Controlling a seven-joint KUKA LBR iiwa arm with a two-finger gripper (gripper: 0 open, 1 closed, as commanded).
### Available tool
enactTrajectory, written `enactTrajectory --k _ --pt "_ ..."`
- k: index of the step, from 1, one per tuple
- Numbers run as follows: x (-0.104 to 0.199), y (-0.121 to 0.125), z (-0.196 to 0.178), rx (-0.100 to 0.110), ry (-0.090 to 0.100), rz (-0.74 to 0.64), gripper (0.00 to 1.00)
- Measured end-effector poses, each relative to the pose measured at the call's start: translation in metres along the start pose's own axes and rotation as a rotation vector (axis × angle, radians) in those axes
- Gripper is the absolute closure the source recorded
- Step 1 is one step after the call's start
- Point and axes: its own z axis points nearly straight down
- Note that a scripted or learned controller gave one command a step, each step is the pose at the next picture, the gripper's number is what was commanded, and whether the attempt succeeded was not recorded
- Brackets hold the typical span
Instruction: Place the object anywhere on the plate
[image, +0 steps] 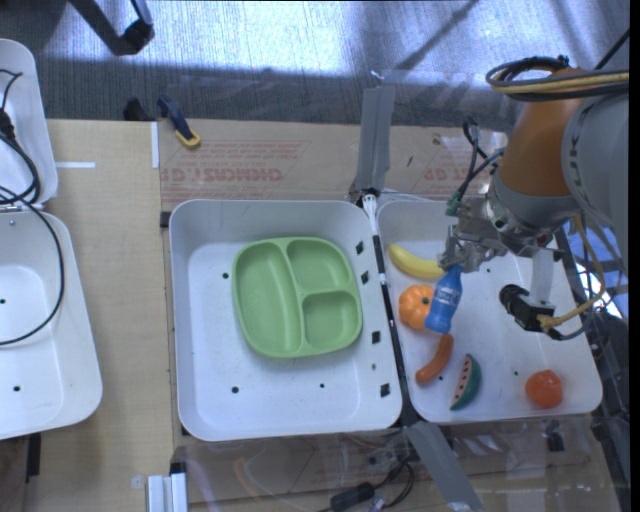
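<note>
A green plate (262, 300) with three compartments lies in the left bin (200, 380). Over the left part of the right bin (580, 395), my gripper (458, 256) points down, shut on the top of a blue bottle (443, 303). The bottle hangs slightly tilted from the fingers, in front of an orange round fruit (413, 307). The plate is well to the left of the gripper, across the wall between the bins.
In the right bin lie a banana (414, 262), a red-orange sausage shape (433, 360), a watermelon slice (466, 381) and an orange ball (544, 388). The arm's wrist and cables (535, 305) hang over the bin's right half.
</note>
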Motion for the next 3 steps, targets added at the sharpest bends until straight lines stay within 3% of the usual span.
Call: enactTrajectory --k 1,2,3 --pt "0.056 -0.024 -0.001 -0.001 0.000 -0.188 1.00" --pt "0.160 -0.017 -0.001 -0.001 0.001 0.037 1.00" --pt "0.160 -0.017 -0.001 -0.001 0.000 0.038 0.00"
